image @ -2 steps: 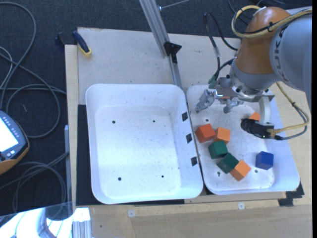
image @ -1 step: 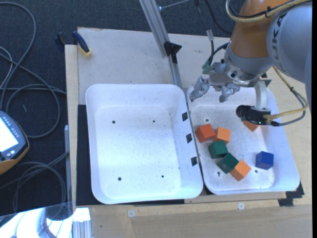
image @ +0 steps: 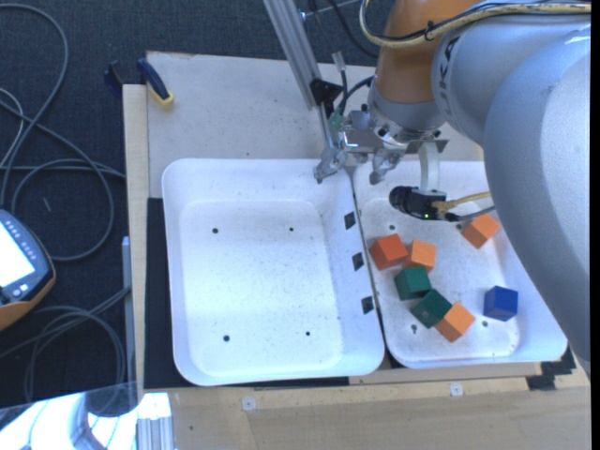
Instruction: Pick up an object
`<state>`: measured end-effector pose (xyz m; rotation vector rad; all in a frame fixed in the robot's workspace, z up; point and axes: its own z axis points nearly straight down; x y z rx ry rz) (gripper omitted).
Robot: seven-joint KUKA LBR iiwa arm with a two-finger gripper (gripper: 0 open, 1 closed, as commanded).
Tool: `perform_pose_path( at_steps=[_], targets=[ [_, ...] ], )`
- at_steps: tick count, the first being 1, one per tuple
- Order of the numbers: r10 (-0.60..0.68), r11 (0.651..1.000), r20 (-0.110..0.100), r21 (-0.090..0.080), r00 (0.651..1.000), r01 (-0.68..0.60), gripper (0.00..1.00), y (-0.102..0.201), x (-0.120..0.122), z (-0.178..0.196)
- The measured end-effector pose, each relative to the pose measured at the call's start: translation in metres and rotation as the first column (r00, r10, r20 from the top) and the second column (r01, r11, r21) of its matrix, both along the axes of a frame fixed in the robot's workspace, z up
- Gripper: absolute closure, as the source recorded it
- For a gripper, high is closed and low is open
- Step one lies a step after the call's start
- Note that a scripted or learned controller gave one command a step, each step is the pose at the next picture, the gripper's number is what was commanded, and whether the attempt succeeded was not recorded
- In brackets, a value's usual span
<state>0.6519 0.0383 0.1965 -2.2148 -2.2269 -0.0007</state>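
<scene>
From my station I see the arm (image: pixel 506 73) hanging over the back rim where the left bin (image: pixel 253 364) meets the right bin (image: pixel 497 350), its gripper (image: pixel 361 162) up high. Whether its fingers are spread or closed I cannot tell, and I see nothing between them. I judge the pick not yet begun: the red block (image: pixel 388 250), orange, green and blue cubes lie in the right bin.

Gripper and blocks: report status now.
Gripper above the rim between the bins, nothing between its fingers. Seven blocks in the right bin, red block nearest. Nothing on top of them.
</scene>
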Motion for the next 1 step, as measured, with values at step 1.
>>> perform_pose_path(
  at_steps=[1],
  targets=[
    [0.001,1.0,0.01,0.003,1.0,-0.001,0.0,0.049,-0.0121,0.1009]
  ],
)
